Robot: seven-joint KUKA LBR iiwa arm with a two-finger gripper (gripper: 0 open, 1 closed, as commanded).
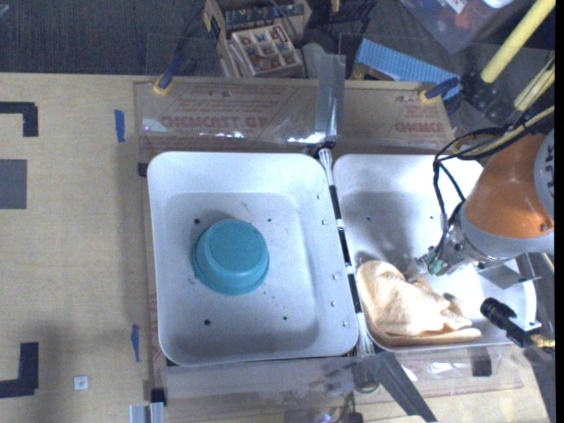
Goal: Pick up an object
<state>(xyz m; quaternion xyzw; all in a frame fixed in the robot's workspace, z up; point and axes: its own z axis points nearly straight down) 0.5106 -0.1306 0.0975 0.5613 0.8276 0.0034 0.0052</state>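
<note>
Cloth [407,305] just beside hand [432,263]

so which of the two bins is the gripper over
The right bin, the one holding the yellow cloth. The gripper hangs just above that cloth; the left bin holds a blue bowl.

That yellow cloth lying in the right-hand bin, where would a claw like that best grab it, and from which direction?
Probably from straight above, pinching a raised fold near the middle of the yellow cloth. It lies crumpled and limp against the right bin's front wall, so its flat edges offer little to catch, while the bunched folds stand up. The gripper is just above its far edge.
</note>
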